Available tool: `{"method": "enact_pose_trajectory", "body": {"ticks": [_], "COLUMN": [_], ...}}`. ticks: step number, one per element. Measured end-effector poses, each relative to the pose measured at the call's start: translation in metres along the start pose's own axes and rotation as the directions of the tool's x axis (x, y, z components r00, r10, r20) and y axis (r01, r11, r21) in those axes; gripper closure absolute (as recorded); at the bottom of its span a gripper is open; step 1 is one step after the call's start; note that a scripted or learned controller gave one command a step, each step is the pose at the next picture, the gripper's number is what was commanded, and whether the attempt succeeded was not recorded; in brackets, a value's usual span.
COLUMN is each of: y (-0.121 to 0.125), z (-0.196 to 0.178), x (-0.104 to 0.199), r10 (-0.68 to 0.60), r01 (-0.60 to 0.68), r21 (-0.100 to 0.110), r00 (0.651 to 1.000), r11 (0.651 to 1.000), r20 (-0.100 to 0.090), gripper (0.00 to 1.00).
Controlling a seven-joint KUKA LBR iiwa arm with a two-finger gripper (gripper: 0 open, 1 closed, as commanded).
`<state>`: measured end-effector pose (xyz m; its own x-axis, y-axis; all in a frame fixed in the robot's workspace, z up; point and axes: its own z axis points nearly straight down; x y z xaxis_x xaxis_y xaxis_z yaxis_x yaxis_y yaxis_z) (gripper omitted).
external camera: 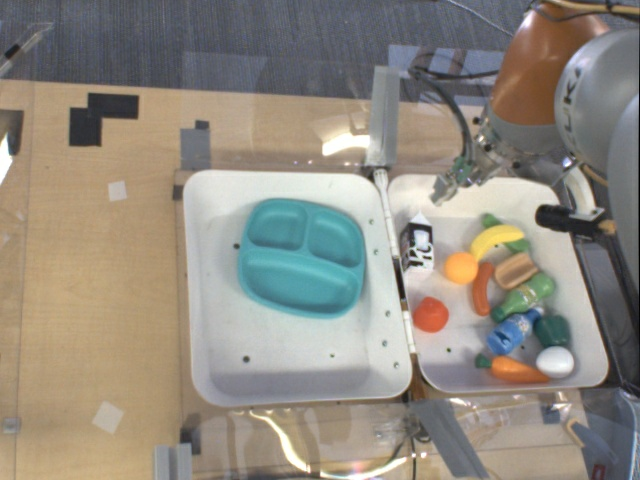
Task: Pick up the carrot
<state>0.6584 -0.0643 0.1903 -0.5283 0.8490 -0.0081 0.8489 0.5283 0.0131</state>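
Note:
The carrot (pixel 517 370) is orange with a green stub at its left end. It lies flat along the front edge of the right bin (pixel 440 368), touching a white egg (pixel 556 361). My gripper (pixel 449 185) hangs over the back left part of the same bin, far behind the carrot. I see nothing held in it. The arm's orange band and grey body fill the upper right corner.
The right bin also holds a banana (pixel 498 237), an orange ball (pixel 460 267), a red sausage (pixel 482 289), a green bottle (pixel 526 295), a blue toy (pixel 506 334), a red tomato (pixel 431 314) and a black-and-white carton (pixel 418 247). A teal divided plate (pixel 300 256) lies in the left bin (pixel 215 298).

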Motion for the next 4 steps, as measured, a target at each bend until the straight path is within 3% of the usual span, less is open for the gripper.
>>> {"method": "enact_pose_trajectory", "body": {"ticks": [1, 2, 3, 4], "y": [-0.003, -0.063, -0.079, -0.036], "z": [0.003, 0.070, 0.078, 0.080], "x": [-0.001, 0.006, -0.002, -0.020], "r10": [0.003, 0.065, 0.098, 0.198], "r01": [-0.002, -0.065, -0.098, -0.197], "r21": [0.006, -0.014, -0.039, -0.024], "r00": [1.000, 0.998, 0.995, 0.980], "r11": [1.000, 0.998, 0.994, 0.980], "r20": [-0.003, 0.007, 0.012, 0.011], "gripper": [0.00, 0.00, 0.00, 0.00]}}
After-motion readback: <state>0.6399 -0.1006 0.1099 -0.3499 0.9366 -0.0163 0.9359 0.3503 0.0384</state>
